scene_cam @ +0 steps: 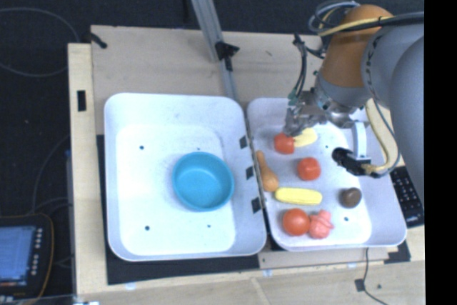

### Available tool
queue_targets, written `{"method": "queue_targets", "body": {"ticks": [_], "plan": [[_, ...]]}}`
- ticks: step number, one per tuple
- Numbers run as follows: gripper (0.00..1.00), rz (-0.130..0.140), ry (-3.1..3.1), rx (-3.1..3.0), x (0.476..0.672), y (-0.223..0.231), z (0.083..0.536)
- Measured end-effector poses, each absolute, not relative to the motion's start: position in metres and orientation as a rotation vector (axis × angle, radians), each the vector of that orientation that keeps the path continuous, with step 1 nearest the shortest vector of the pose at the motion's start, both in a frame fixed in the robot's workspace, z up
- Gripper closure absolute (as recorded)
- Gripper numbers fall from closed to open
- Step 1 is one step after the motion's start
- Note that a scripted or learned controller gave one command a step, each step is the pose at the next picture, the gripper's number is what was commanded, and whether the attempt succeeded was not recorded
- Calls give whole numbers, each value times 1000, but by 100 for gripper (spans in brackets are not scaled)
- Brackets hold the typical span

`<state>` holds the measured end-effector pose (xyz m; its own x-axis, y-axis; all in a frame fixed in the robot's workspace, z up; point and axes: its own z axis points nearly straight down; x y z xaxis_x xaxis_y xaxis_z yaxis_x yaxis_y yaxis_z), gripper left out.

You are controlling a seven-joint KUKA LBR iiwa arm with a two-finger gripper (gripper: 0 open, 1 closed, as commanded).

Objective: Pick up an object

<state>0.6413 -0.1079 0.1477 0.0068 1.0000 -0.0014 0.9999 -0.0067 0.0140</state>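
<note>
My gripper (294,126) hangs low in the right bin (378,228), at its far left part. Its tip sits right above a small red tomato-like ball (284,144) and next to a pale yellow piece (307,138). Further down lie another red ball (308,168), a yellow corn-like piece (298,196), an orange carrot-like stick (267,173), a larger red-orange ball (295,222), a pink lumpy item (321,224) and a small brown ball (350,197).
The left bin (128,132) holds a blue bowl (203,181). A grey metal pole (203,7) slants down to the gap between the bins. The arm's black cable and clamp (351,161) hang over the right bin's right side.
</note>
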Motion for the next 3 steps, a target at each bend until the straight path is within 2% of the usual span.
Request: {"method": "queue_targets", "body": {"ticks": [2, 3], "plan": [[100, 11, 2226, 2211, 648, -113, 272], [100, 0, 2232, 2215, 631, -55, 267]]}}
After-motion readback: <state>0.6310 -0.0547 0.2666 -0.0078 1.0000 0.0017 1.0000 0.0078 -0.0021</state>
